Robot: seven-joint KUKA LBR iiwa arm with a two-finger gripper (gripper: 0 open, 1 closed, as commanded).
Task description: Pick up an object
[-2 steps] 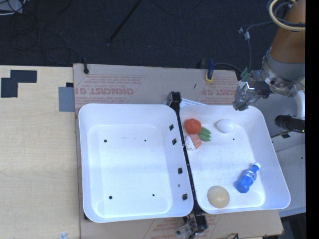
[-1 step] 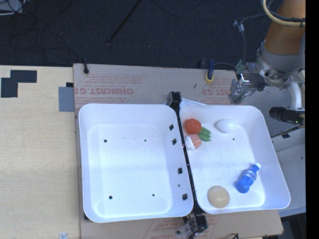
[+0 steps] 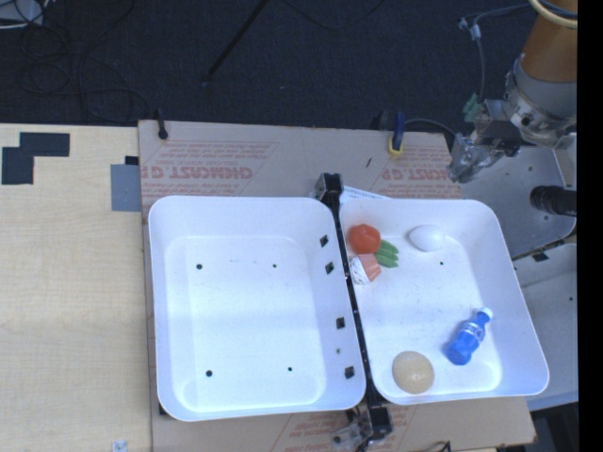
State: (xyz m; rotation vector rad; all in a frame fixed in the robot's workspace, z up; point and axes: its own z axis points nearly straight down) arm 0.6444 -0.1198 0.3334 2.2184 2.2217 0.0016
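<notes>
The right bin (image 3: 513, 281) holds several objects: a red tomato-like piece (image 3: 364, 238) with a green leafy piece (image 3: 386, 253) beside it, a small red and white item (image 3: 364, 268) just below, a white egg-shaped object (image 3: 427, 238), a blue bottle (image 3: 466, 337) lying tilted near the right wall, and a tan round object (image 3: 413, 371) at the front. My gripper (image 3: 468, 163) hangs above the bench behind the right bin's far right corner, apart from every object, with nothing seen in it.
The left bin (image 3: 170, 299) sits beside the right one, with a black divider strip (image 3: 341, 290) between them. Cardboard (image 3: 254, 163) lies under both bins. A blue and yellow clamp (image 3: 398, 139) stands at the cardboard's far edge. Cables run near the arm.
</notes>
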